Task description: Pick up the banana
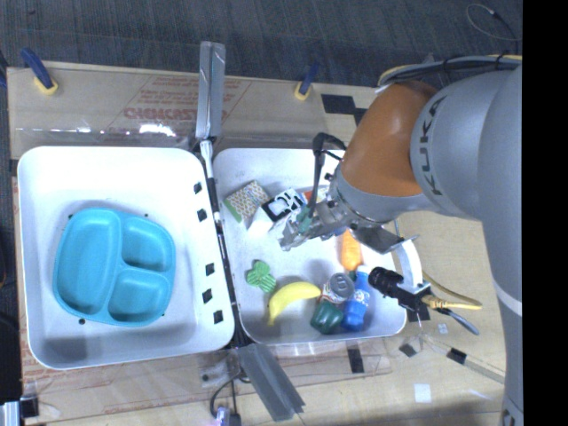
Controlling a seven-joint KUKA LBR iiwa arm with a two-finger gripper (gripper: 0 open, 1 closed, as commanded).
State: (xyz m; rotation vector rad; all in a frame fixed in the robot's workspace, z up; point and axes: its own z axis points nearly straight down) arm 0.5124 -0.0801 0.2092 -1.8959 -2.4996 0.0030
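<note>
Arm: nearest my camera, I see the grey KUKA arm with its orange band (390, 149) reaching in over the right white bin (232, 313).
Gripper: two-finger gripper (297, 231) hangs above that bin's middle; I cannot tell whether its fingers are released or clenched, and I see nothing between them.
Banana: curved yellow banana (291, 296) lies near the right bin's front edge, apart from the gripper.
Neighbours: green leafy toy (260, 276) just beside the banana; dark green cup (327, 318), silver can (340, 285) and blue bottle (356, 310) crowd the front right corner.
Left bin: I see a light blue sectioned plastic tray (114, 264) in the left white bin (35, 185).
</note>
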